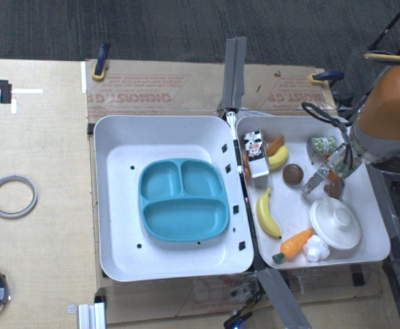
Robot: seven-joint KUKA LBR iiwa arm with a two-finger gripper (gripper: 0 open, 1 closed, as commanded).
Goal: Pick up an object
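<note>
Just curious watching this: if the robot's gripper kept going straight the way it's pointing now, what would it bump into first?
The gripper slants down and leftward in the right bin. Likely the bin floor first, or the brown ball beside it; depth is unclear.

Assorted toy foods (269,214) in right bin (375,214)

Grey arm (392,125) with a broad, rounded orange band above the wrist, seen over the right bin (375,252). Black cables looped beside the band, toward the bin's far rim. Slim metallic gripper (321,177) below the wrist, pale grey, with small reddish-orange details near its base.
</note>
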